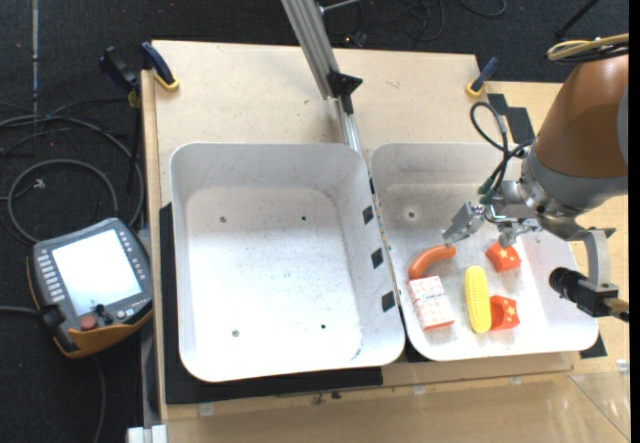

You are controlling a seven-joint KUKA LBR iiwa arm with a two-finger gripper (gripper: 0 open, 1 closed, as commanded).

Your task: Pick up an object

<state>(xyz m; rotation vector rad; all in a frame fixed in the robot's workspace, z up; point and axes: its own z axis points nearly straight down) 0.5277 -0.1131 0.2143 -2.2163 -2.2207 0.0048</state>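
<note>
Resting on wooden bench (250, 91), two white bins (200, 171)

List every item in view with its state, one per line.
Gripper: above the right bin, holding nothing visible.
Sausage: lying in the right bin, just below the gripper.
Corn: lying flat, lengthwise.
Box: lying flat beside the corn.
Upper red piece: resting free.
Lower red piece: touching the corn.
Left bin: no items visible.
Right bin: holds all five items.
</note>
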